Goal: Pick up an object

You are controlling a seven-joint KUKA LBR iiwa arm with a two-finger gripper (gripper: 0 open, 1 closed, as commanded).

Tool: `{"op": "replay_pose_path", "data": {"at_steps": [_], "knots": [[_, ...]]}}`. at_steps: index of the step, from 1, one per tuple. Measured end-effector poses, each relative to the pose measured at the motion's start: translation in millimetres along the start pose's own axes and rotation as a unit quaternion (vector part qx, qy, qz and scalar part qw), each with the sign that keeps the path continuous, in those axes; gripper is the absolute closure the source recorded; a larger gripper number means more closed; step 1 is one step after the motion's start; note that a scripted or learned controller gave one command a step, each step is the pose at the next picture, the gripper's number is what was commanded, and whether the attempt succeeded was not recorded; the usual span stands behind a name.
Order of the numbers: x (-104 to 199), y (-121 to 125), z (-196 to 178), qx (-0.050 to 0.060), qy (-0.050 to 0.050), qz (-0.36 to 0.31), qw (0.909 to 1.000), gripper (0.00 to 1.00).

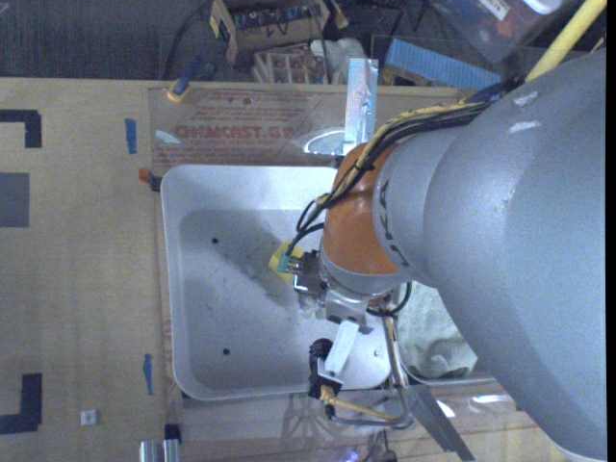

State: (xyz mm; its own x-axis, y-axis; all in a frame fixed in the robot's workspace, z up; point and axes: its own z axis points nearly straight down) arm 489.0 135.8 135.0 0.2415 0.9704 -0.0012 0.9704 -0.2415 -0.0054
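Note:
The grey arm with its orange band (351, 239) reaches in from the right and hangs over the left white bin (192, 258). My gripper (300, 269) points down near the bin's right side, mostly hidden beneath the wrist. A small yellow and green object (284, 257) pokes out just left of the gripper, right at its tip. Whether it touches the gripper is not visible. Most of the object is covered by the wrist.
A pale, crumpled cloth-like thing (435, 346) lies in the right bin under the arm. A clear sheet with red lettering (241, 133) lies behind the left bin. Blue tape marks (131, 135) dot the wooden bench on the left.

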Motion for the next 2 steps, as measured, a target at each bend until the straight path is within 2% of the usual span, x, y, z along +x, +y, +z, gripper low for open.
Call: {"op": "replay_pose_path", "data": {"at_steps": [1,2], "knots": [[-73.3,30.3,-49.1,-0.002,0.000,0.217,0.9763,1.00],[-72.5,30.5,-58.5,-0.001,0.000,0.215,0.9766,1.00]]}}
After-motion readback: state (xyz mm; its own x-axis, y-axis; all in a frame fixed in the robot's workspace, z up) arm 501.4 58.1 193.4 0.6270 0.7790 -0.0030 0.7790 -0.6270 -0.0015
